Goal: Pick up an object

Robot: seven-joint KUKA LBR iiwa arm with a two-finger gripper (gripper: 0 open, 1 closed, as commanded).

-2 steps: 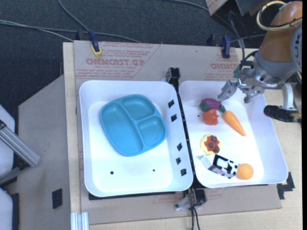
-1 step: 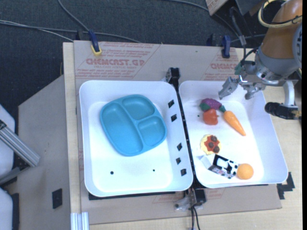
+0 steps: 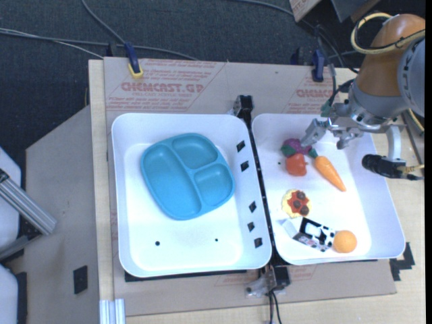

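Toy food lies in the right bin, below and beside the gripper. Nearest the gripper are a small purple piece and a red tomato, touching one another, just to the left of and below the left finger. A carrot lies at a slant just below the gripper, its thick end toward the tomato. Farther down from the gripper sit a round yellow piece with red and dark toppings, then a black-and-white packet and an orange ball, the last two touching near the bin's front edge.

The gripper hangs over the upper part of the right bin with its two fingers spread apart; nothing lies between them. The grey arm with its orange band comes in from the upper right.

Well to the left of the gripper, the left bin holds a blue divided plate with three compartments. Black clips run along the seam where the two bins meet. Both bins rest on a desk covered with printed brown board, clamped at its far edge by a blue and yellow clamp.
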